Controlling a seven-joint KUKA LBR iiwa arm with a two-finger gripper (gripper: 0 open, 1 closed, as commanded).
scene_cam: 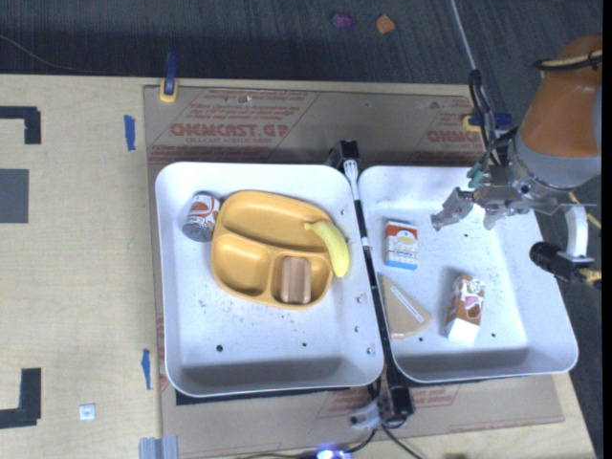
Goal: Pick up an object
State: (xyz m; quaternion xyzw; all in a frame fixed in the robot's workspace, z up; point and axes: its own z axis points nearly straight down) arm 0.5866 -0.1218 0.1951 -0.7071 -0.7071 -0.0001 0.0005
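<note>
The right bin [535, 352] holds three loose objects. A small white and orange carton [402, 244] lies near its left wall. A brown and white carton [465, 308] lies tilted toward the front. A flat tan wedge [403, 308] rests by the divider. My gripper [467, 219] hangs over the back of this bin, to the right of the small carton and apart from it. Its fingers [445, 217] are spread open with nothing between them.
The left bin [191, 342] carries a yellow divided plate [253, 247] with a banana [331, 244] on its right rim and a brown block [294, 280] in one compartment. A crushed can [199, 216] lies beside the plate. A black divider [368, 275] separates the bins.
</note>
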